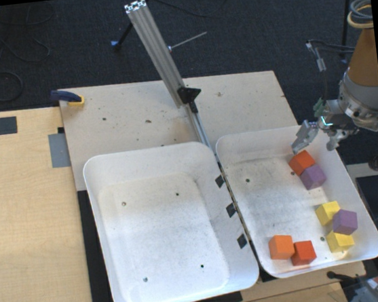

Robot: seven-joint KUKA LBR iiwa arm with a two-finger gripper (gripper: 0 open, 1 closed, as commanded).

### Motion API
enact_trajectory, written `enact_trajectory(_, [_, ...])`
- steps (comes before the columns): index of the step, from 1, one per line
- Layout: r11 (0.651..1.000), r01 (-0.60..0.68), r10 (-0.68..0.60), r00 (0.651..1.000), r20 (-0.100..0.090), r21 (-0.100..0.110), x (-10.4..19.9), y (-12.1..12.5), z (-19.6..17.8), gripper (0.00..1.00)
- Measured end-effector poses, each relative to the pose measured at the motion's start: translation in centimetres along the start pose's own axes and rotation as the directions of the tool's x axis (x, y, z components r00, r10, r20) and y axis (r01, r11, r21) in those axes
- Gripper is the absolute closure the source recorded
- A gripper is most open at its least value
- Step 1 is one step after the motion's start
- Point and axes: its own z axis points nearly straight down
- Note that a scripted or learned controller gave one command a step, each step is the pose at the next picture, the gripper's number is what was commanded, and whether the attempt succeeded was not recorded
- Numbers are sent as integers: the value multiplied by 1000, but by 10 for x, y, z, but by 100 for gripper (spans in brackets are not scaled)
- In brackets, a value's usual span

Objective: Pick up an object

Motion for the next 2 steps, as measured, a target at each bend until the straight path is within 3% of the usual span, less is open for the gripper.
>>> enact_trajectory(1, [1000,2,-2,1000,2,-4,0,1,-3,0])
enact_trajectory(2, [1000,-1,1,1000,0,2,1,-8,58,0])
